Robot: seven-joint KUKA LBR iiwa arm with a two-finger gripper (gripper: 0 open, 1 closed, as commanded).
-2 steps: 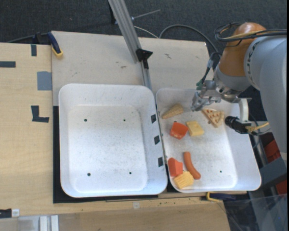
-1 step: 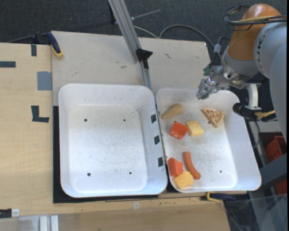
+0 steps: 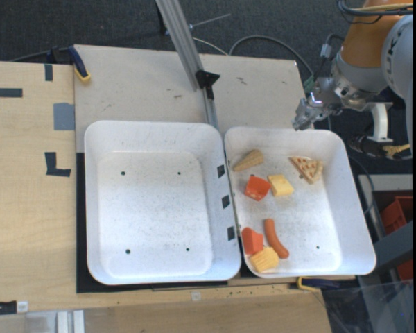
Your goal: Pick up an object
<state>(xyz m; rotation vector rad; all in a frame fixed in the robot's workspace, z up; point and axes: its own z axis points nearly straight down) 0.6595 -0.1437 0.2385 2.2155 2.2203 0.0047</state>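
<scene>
The right bin (image 3: 347,179) holds several toy foods: a tan cone-shaped piece (image 3: 248,161), a pizza slice (image 3: 306,167), a red block (image 3: 257,187), a yellow block (image 3: 281,185), a sausage (image 3: 275,238), an orange-red piece (image 3: 252,241) and a yellow ridged piece (image 3: 265,259). My gripper (image 3: 302,118) hangs over the back rim of the right bin, up and right of the cone piece and behind the pizza slice. Nothing shows between its fingers.
The left bin (image 3: 152,200) sits beside the right one, joined by a dark divider strip. A slanted metal post (image 3: 184,40) rises behind the bins. Cables trail across the bench board at the back right. A yellow-blue clamp (image 3: 79,66) sits at the board's far left.
</scene>
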